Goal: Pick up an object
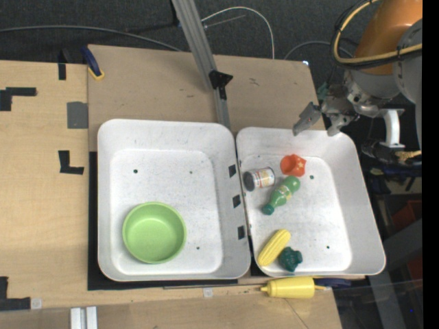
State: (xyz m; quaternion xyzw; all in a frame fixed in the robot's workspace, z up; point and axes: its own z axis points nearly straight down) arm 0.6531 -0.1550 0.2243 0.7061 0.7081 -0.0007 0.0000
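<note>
Lying on its side at the front edge of the bench [171,81], just outside the right bin's front rim, is a yellow plastic squeeze bottle [291,288] with its nozzle pointing left. Two shallow white plastic bins sit side by side on the tan wooden surface, their inner rims touching. Inside the left bin [164,132], a round lime-green plastic bowl [154,232] rests upright in the front left corner. Inside the right bin [343,211] are five small items. At the front left corner lies a yellow toy corn cob [273,246], tilted, with a small dark green lumpy toy [291,258] touching its right end. Further back, near the left wall, a small silver can [259,179] lies on its side; its label is too blurred to read. Just right of the can sits a small red-orange plastic piece [293,164], and between these and the corn a green plastic bottle-shaped toy [282,195] lies slanted. No writing on any item can be read. Above the back right corner of the right bin hovers the grey tool [321,118], hanging from an arm with an orange band, apart from every object and gripping nothing; whether its fingers stand wide or narrow cannot be told. A grey metal pole [195,33] slants down from the top to the back rim where the bins meet, and thin white cables loop behind the bench.
</note>
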